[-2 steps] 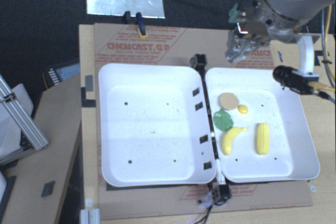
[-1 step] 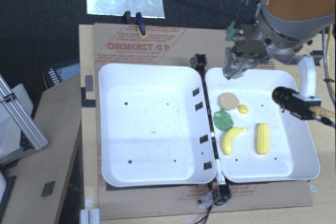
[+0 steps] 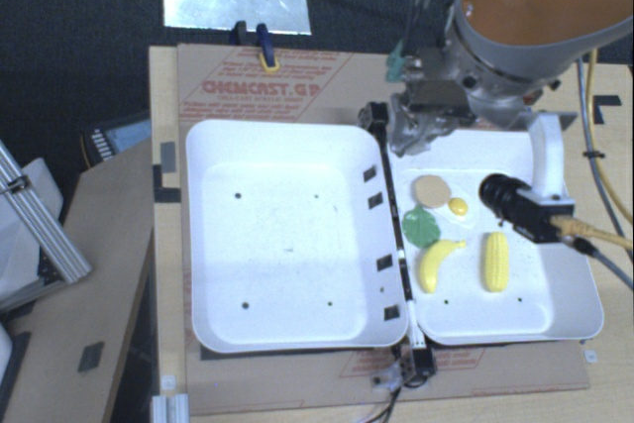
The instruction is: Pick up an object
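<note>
Camera view: corn cob (image 3: 496,262) lies lengthwise, near-vertical

One fixed camera looks down aslant over both white bins (image 3: 287,139).

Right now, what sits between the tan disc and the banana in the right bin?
In the camera view, a green leaf-shaped piece lies between the tan disc and the banana, close to the bin divider.
</note>
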You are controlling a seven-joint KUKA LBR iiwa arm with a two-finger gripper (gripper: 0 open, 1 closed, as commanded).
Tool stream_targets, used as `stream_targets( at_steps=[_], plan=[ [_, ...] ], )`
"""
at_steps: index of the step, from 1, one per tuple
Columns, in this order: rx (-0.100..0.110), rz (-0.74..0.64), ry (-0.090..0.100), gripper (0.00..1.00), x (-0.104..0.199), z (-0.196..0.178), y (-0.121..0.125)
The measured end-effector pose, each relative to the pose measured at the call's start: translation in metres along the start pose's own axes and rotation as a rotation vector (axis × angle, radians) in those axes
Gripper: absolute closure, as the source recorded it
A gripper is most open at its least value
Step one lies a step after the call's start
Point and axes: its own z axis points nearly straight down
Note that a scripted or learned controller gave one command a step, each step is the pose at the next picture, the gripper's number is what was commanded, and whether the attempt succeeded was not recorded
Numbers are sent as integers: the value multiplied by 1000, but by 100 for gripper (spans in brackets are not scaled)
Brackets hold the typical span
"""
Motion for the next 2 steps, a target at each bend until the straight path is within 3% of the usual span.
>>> stream_targets(
  at_steps=[1, 2],
  plan=[
    [-2, 2, 0, 100, 30, -48, 1],
    [2, 4, -1, 100, 38, -55, 1]
  ],
)
